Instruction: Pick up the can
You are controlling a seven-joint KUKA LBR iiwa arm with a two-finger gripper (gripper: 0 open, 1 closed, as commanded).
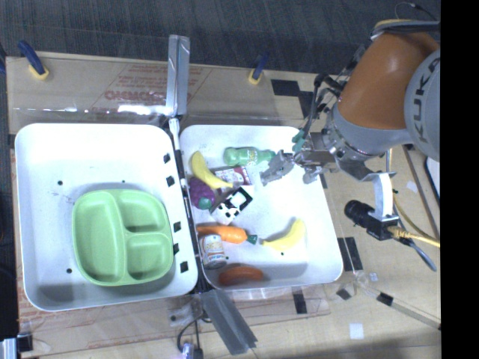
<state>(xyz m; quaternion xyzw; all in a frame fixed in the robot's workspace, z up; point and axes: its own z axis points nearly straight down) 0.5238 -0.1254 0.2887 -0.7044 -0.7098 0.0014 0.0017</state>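
Note:
The can (213, 250) is small, with a pale label and a silver top. It stands in the right bin (323, 234), close to that bin's left wall and just below an orange carrot (227, 235). My gripper (293, 171) hovers over the upper right part of the same bin, well up and to the right of the can. Its fingers (272, 170) are spread open with nothing between them.
The right bin also holds a green bottle (248, 155), two bananas (203, 171) (287, 235), a purple item (201, 194), a black-and-white cube (234, 203) and a reddish item (239, 274). A green divided plate (123, 236) lies in the left bin (45, 148).

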